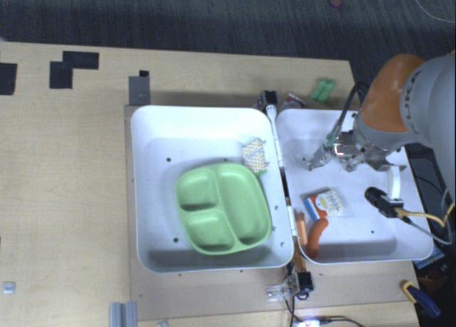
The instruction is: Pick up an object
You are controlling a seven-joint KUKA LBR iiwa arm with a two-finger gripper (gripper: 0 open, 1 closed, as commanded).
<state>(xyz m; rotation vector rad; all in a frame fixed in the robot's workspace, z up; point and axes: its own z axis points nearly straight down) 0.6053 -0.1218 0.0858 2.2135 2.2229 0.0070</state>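
The gripper (329,153) hangs in the right bin (370,244), upper part; I cannot tell its state. The small packet (326,203) lies lower down. Go straight down over it, slowly.

Brightness: even and moderate over the bench; the white bins (206,122) are the brightest surfaces, close to washed out on their floors.
Top strip: the dark floor beyond the bench is dim, with little detail.
Shadows: soft; a grey shade lies along the left bin's near inner wall and under the green divided plate (223,207).
Glare: a small bright glint at the arm's wrist (342,149).
Sharpness: soft overall; small items in the right bin (356,244) are blurred and hard to read.
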